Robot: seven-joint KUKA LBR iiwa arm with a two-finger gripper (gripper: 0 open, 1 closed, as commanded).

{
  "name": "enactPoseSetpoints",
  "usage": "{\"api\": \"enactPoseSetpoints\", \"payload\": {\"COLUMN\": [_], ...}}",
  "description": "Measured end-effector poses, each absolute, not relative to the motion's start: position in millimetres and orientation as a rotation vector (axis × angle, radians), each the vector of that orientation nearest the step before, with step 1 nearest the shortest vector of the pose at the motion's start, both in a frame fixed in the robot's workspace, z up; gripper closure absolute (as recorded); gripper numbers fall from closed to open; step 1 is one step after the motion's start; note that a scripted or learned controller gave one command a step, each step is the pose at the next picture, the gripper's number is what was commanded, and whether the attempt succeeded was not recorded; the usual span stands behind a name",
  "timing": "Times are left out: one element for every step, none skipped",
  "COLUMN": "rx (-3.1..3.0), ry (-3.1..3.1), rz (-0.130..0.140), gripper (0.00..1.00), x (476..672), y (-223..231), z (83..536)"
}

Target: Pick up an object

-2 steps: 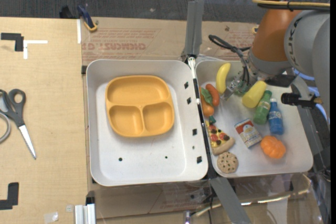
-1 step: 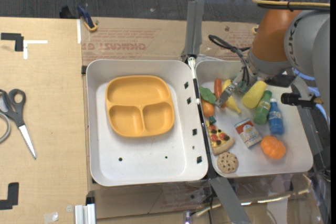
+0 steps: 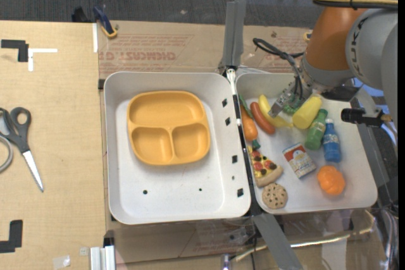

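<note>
Camera view: two white bins side by side; left bin [image 3: 114, 155] bears a yellow tray [image 3: 169, 127] with three compartments, nothing in them; right bin [image 3: 361, 196] holds the toys: hot dog [image 3: 262, 117], carrot [image 3: 249, 128], pizza slice [image 3: 263, 165], cookie [image 3: 274, 196], small carton [image 3: 299, 160], orange [image 3: 331, 179], blue bottle [image 3: 331, 141], green bottle [image 3: 316, 128], yellow piece [image 3: 305, 111], with a banana [image 3: 267, 107] partly hidden near the back.

Arm enters from the right, orange band over the back of the right bin; gripper [image 3: 283, 102] sits low among the toys at the rear of that bin, just beside the yellow piece and the banana, close to the hot dog's upper end; cannot tell how wide the pincer stands, nor whether anything lies between its tips, since cables and clutter mask it; no toy is visibly lifted.

Off the bins: scissors [image 3: 22, 139] on the bench at far left, well apart.

Judgement: the step in hand looks like the descent or closing on a target in the rear cluster, likely the banana or yellow piece; which one is unclear. Next move calls for a firm close on one toy alone, then a straight lift clear of the neighbours; crowding there risks a pinch on two toys or a slip.
</note>
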State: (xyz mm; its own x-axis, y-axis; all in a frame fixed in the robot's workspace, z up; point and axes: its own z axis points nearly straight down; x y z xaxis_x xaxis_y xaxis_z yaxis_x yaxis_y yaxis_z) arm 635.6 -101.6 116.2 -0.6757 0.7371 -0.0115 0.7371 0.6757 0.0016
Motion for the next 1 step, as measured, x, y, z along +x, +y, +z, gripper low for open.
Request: {"api": "enactPoseSetpoints", "payload": {"rx": [1.262], "ry": [2.867], "rz": [-0.005], "gripper": [0.0], "x": [635.2], "y": [-101.5], "z": [115.4]}}
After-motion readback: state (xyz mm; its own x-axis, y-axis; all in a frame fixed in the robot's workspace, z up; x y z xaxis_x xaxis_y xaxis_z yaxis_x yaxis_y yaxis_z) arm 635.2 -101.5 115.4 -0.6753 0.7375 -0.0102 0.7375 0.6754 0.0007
